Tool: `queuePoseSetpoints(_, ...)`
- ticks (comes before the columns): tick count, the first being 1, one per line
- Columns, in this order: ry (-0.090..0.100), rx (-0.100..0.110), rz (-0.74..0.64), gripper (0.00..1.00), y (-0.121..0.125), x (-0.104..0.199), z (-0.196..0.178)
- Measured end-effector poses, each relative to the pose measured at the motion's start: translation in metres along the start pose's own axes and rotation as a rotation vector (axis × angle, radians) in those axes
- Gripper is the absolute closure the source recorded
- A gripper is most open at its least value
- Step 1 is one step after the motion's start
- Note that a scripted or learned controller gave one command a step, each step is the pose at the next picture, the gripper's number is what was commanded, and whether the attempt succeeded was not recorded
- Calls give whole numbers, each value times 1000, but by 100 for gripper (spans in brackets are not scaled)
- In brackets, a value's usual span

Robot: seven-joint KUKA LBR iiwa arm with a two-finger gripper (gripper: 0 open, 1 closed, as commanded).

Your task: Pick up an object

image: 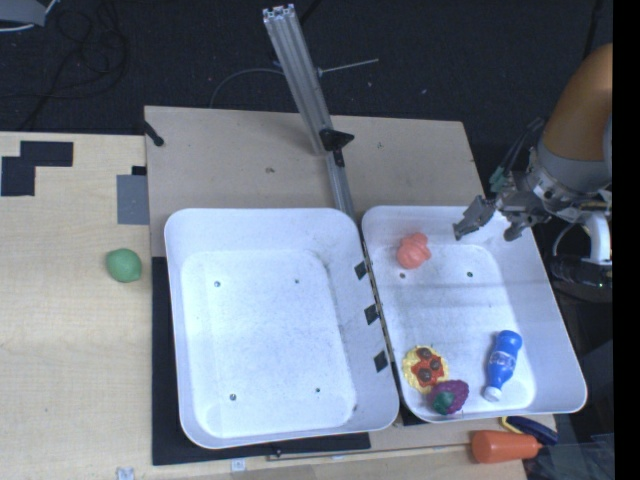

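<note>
gripper (492, 223) hangs over the right bin's (560, 313) 1 o'clock corner, its two dark fingers spread apart with nothing between them. pink lump (413, 250) lies near, toward 8 o'clock of it. blue bottle (501, 364), yellow toy (425, 366) and purple toy (449, 397) cluster toward 6 o'clock. left bin (200, 238) sits at 9 o'clock.

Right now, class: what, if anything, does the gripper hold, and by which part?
Nothing. The gripper hangs open over the right bin's far edge, with no object between its fingers.
</note>
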State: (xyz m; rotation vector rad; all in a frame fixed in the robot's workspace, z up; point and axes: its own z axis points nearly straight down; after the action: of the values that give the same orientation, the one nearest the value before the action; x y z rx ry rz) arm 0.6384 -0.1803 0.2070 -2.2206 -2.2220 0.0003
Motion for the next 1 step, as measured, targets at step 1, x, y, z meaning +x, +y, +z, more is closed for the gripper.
queuePoseSetpoints(1, 1, 4, 0, 0, -8, -7, 53)
